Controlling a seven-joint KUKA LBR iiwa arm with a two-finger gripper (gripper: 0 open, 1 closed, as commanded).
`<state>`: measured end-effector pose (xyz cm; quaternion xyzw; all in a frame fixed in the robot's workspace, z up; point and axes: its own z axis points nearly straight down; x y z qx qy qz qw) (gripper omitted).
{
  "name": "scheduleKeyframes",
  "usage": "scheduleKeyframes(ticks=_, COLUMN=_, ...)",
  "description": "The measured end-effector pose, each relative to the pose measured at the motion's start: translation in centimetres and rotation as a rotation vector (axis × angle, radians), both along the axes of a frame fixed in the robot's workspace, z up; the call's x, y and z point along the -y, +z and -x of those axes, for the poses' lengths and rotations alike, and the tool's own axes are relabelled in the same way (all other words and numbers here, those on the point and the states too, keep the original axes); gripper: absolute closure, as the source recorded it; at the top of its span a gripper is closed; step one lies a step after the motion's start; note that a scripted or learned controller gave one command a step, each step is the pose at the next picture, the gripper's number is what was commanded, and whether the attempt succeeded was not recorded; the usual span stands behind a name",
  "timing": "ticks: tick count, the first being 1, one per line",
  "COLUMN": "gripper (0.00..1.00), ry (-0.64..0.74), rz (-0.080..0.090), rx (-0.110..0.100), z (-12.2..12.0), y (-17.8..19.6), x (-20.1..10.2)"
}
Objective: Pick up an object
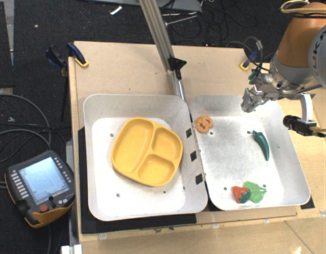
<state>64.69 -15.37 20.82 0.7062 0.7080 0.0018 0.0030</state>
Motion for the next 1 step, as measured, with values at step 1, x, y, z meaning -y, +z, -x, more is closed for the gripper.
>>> scheduleKeyframes(ticks=1, gripper=1.00, ry=0.001, rz=0.000, rx=0.000, z=0.52, y=4.85, x=-0.58)
